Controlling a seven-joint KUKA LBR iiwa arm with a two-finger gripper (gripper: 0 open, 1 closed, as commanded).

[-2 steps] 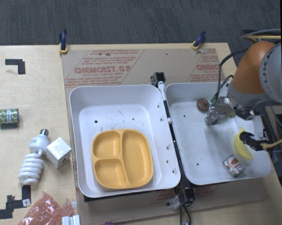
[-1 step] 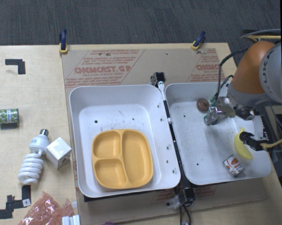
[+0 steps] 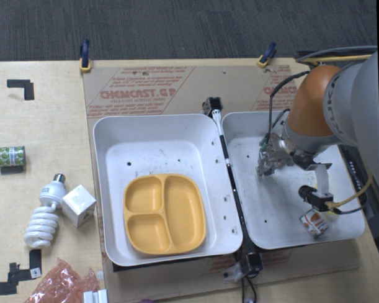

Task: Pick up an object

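A spiral light bulb (image 3: 43, 218), white cube (image 3: 79, 205) and green can (image 3: 11, 158) lie left of the bins.

Looked to me like robotics lab test bench. I saw grey industrial arm (image 3: 352, 101) with orange band over two white bins (image 3: 108, 144), acrylic sheet (image 3: 144, 90) with printed protective film clamped by blue clips (image 3: 84, 56), black tape markers (image 3: 23, 87) on wooden bench (image 3: 39, 122), odd props scattered: light bulb (image 3: 44, 212), small can (image 3: 10, 158).
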